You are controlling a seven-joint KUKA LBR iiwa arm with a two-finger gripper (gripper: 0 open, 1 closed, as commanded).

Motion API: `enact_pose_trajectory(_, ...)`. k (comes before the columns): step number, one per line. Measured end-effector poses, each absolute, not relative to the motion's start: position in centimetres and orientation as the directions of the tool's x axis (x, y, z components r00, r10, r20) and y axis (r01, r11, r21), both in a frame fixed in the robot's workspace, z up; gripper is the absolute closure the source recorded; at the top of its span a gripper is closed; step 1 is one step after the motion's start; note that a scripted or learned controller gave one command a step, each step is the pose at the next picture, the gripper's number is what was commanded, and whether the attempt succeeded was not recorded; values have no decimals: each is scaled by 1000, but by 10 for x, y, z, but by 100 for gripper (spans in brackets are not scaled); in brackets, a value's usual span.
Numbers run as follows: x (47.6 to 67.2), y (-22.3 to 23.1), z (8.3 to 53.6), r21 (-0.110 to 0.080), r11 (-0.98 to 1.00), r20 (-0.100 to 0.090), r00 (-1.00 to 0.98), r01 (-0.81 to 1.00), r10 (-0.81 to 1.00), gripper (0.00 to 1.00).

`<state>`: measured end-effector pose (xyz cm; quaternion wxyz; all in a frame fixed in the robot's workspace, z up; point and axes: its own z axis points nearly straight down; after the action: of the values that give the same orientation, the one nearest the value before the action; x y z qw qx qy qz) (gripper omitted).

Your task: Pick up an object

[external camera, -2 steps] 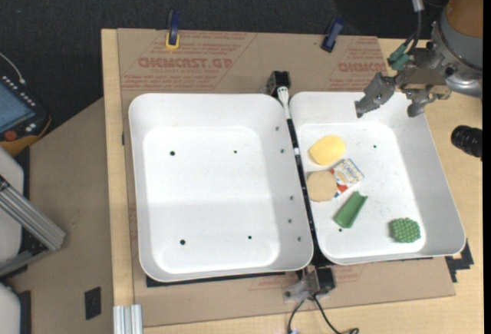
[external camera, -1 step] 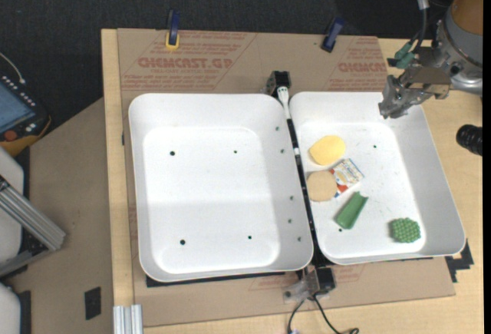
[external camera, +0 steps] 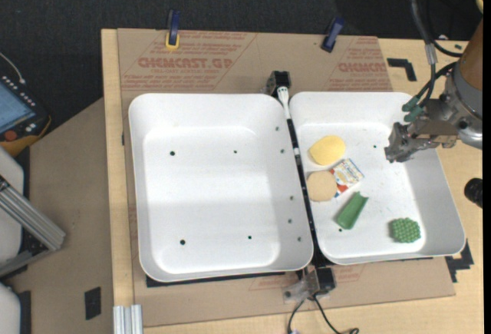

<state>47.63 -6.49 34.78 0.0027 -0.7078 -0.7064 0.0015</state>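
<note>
A: We log two white bins side by side on the counter [external camera: 230,56]. The left bin [external camera: 149,125] and the right bin [external camera: 445,209] meet along a dark seam down the middle.

B: All objects sit in the right bin. We note a yellow round piece [external camera: 327,149] near the seam, toward the far side. Just nearer lies a tan round piece [external camera: 320,186], touching or almost touching a small white packet with red print [external camera: 347,173], which sits between the two rounds and slightly right.

A: A green block [external camera: 351,211] lies tilted, just near of the packet. A green bumpy ball [external camera: 404,229] sits apart from it, in the near right corner of that bin.

B: The gripper [external camera: 400,147] comes in from the right and hangs over the right bin's far right part, well apart from the yellow piece and the packet.

A: Jaws: we cannot tell whether they are open or closed; the dark tip is too small to read. We see nothing between them.

B: Blue clamps [external camera: 173,27] pin the cardboard sheet at the far edge.
</note>
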Motion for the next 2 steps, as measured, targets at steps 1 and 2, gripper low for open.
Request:
enact_pose_trajectory(1, 495, 9, 372, 4, 9, 1, -9, 1000, 1000, 100)
enact_pose_trajectory(2, 477, -49, 273, -12, -7, -1, 7, 1000, 1000, 100)
